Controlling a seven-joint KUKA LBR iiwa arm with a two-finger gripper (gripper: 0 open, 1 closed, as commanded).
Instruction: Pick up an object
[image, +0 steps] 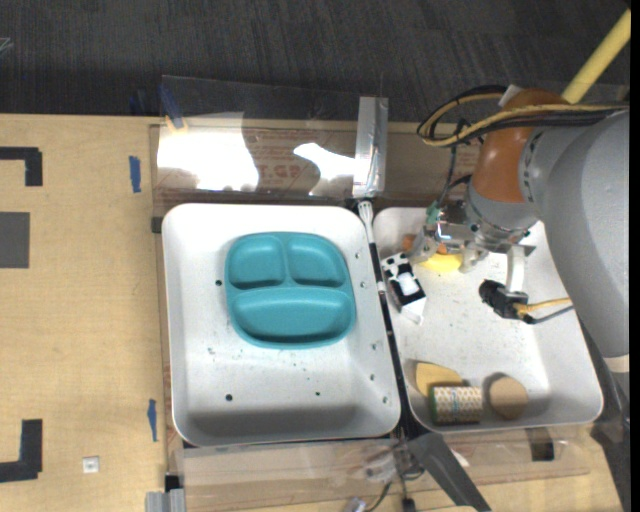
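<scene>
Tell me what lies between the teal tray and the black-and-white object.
The raised rims where the left bin and right bin meet separate teal tray from black-and-white object, in the camera view.

**Bench and surroundings**

Tan board benchtop (80, 330) across the left, marked with black corner brackets (30, 165) and blue tape strips (134, 172). Dark carpeted floor (250, 40) along 12 o'clock. Clear plastic sheet (260, 150) glaring with reflected light at 11 o'clock, edged by a metal bracket (371, 145). Yellow pole (600, 55) at 2 o'clock.
</scene>
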